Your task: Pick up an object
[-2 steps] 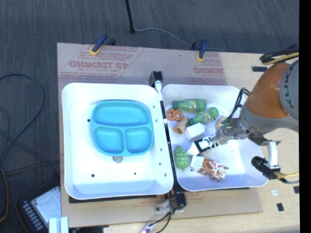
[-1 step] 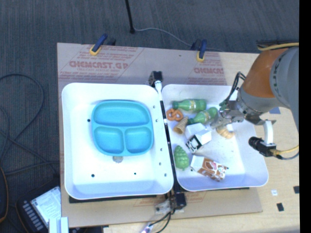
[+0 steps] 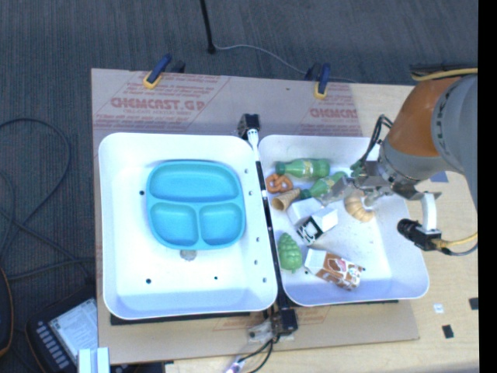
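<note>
Overhead view of the surface [image 3: 155, 103] with two white bins. The arm [image 3: 435, 130] reaches in from the right, its hand [image 3: 359, 186] low over the upper part of the right bin [image 3: 404, 274], apparently placed there because the objects crowd that corner. How far the hand is open cannot be told, and nothing is seen held in it. Just below the hand lies a tan croissant [image 3: 359, 206], small, curved and ridged; it seems the likeliest target. Left of the hand are a green bottle [image 3: 304, 168] lying on its side, an orange piece [image 3: 278, 183] and a cone [image 3: 284, 200]. Farther below and to its left sit a white box [image 3: 317, 225], a green lump [image 3: 289, 252] and a printed packet [image 3: 337, 269]. Well to the left, the left bin [image 3: 124, 278] carries a blue tray [image 3: 196, 204].
</note>
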{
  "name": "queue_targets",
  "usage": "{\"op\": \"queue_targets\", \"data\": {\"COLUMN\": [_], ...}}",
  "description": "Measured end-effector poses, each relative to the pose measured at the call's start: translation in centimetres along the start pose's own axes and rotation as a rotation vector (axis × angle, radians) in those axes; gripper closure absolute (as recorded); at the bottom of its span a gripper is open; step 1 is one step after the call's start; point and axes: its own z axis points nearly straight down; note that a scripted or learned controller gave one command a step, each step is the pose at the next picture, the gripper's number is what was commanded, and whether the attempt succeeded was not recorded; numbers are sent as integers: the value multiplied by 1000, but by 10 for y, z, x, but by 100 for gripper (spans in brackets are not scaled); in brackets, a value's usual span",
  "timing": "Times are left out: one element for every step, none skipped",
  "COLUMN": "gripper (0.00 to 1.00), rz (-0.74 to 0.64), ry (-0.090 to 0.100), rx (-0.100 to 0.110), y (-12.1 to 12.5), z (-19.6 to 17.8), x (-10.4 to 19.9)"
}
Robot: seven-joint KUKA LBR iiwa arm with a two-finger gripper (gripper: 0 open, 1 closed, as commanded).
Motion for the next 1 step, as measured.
{"op": "queue_targets", "data": {"gripper": [100], "rz": [0], "ry": [-1], "rx": [-1], "y": [0], "z": [-10], "x": [0]}}
